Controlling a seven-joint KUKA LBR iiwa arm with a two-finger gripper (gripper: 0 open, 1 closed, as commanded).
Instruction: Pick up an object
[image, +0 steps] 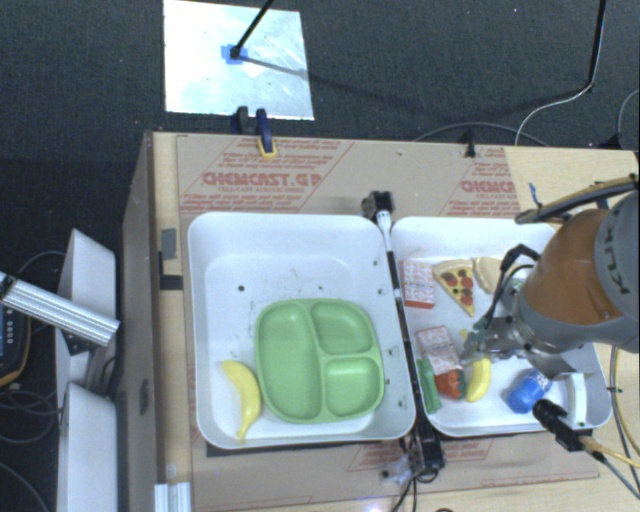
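- Grey arm with orange band (570, 275) reaching in from the right, above the right-hand shallow white plastic bin (500, 232) on the counter (300, 170).
- End effector (478, 343) low over that bin's middle, just beside and above a small yellow plastic banana (480, 380); no telling whether released or clenched, nothing visibly grasped.
- Landmark for the rest: the dark divider (398, 300) where the two bins meet.
- Just right of the divider, near the front: a green plastic pod-shaped toy (428, 385) lying lengthwise, a small red plastic tomato (450, 384) touching it, then the small banana.
- Right of the divider, mid-bin: a pale rectangular packet with red print (437, 345); further back, a second red-and-white rectangular packet (418, 282).
- Further right of the divider, toward the back: a triangular toy pizza slice with red toppings (458, 282), and a beige bread-like piece (488, 270) beside it, partly hidden by the arm.
- Far right of the divider, front corner: a blue plastic cylinder-like object (523, 392), below the arm.
- Left of the divider: the left-hand shallow white plastic bin (280, 235), with a light green three-compartment plastic tray (320, 358) lying flat.
- Further left of the divider, touching the tray's front-left edge: a larger yellow plastic banana (243, 397).
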